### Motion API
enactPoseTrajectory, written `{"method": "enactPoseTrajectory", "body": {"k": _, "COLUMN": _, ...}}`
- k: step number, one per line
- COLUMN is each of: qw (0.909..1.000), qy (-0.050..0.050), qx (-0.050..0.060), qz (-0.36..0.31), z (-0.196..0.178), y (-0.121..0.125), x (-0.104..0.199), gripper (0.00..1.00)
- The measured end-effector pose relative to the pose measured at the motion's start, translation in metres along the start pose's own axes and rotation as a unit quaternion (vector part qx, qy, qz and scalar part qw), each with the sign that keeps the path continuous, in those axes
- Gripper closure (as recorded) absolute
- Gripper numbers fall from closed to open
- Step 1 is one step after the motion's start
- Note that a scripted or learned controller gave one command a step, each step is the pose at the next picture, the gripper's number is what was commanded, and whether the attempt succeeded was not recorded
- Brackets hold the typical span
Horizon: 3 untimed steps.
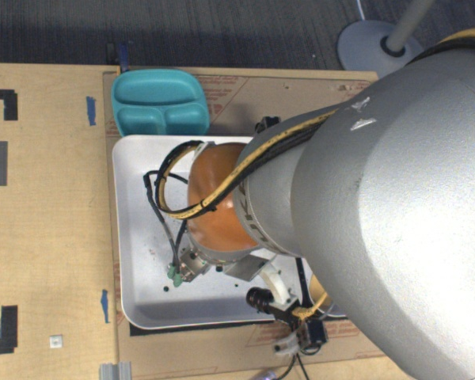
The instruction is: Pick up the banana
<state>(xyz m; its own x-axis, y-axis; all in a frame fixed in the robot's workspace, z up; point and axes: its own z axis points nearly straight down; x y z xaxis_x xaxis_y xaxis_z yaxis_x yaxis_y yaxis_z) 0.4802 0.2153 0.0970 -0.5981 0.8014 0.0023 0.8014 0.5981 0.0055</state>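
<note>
My grey arm (380, 212) reaches in from the right and covers the middle and right of the white bin (134, 212). Its orange band (214, 204) sits over the bin's centre, with black and yellow cables looping to the left of it. Below the band the gripper (184, 267) points down at the bin floor near the lower left, seen end-on with a small green part beside it. A small yellow patch (317, 298) peeks out under the arm at the bin's front edge; I cannot tell whether it is banana or cable. Whatever lies under the arm is hidden.
A teal divided tray (160, 101) stands just behind the bin's far left corner. Brown cardboard (47, 212) covers the bench to the left, marked with black and blue tape. A grey lamp base (372, 46) stands on the floor at the back right.
</note>
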Motion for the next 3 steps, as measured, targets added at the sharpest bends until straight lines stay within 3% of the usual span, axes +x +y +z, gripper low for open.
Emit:
{"method": "enactPoseTrajectory", "body": {"k": 1, "qw": 0.9968, "qy": 0.000, "qx": -0.001, "qz": 0.080, "z": 0.009, "y": 0.003, "x": 0.004, "gripper": 1.00}}
{"method": "enactPoseTrajectory", "body": {"k": 2, "qw": 0.9671, "qy": -0.002, "qx": 0.003, "qz": 0.254, "z": -0.057, "y": -0.006, "x": -0.006, "gripper": 1.00}}
{"method": "enactPoseTrajectory", "body": {"k": 3, "qw": 0.9673, "qy": -0.002, "qx": 0.002, "qz": 0.254, "z": -0.067, "y": -0.005, "x": -0.006, "gripper": 1.00}}
